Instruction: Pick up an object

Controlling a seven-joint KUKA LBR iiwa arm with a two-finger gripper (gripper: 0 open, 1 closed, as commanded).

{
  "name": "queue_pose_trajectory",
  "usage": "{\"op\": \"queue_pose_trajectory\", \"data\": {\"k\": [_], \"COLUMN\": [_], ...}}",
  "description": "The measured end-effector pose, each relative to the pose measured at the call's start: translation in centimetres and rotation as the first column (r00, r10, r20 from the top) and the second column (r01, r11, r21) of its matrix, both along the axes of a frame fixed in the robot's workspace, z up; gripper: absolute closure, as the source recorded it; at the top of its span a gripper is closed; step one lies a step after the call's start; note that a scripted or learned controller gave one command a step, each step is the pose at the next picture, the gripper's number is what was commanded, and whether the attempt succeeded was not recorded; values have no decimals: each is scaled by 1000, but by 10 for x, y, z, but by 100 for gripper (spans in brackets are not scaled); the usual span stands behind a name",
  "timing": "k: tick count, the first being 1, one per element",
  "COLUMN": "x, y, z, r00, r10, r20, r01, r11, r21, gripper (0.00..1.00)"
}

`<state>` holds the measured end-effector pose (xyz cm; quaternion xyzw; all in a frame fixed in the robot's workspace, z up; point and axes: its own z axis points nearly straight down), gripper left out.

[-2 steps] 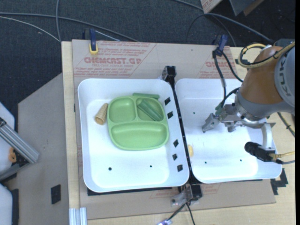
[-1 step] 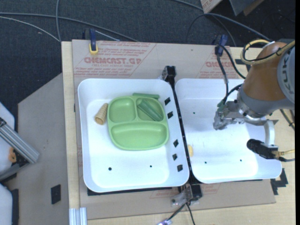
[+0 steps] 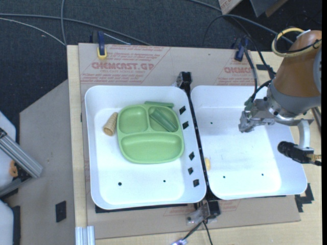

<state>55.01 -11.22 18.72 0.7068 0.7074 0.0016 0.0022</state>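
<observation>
Gripper is hanging over the right bin, up near its back right part, and honestly I can't tell whether it's spread or pressed together from this angle. Nothing visible in its grasp.

All the pickable stuff sits in the left bin. You've got a green divided plate pretty much in the middle, with a darker green pickle-looking piece lying in its upper right compartment. Just beside the plate's left edge is a little tan ice cream cone, lying on its side on the bin floor.

Also a small yellowish bit right by the divider between the two bins, too tiny to say what it is.
</observation>
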Motion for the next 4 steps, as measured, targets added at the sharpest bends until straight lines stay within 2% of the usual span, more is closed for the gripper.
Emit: {"op": "queue_pose_trajectory", "data": {"k": [1, 3, 4], "x": [1, 33, 35], "y": [0, 107, 163], "z": [16, 36, 47], "r00": [1000, 1000, 1000], "r10": [0, 6, 6], "r20": [-2, -2, -3], "r01": [0, -6, -6], "r11": [1000, 1000, 1000], "r21": [1, 3, 3], "gripper": [100, 100, 100]}}
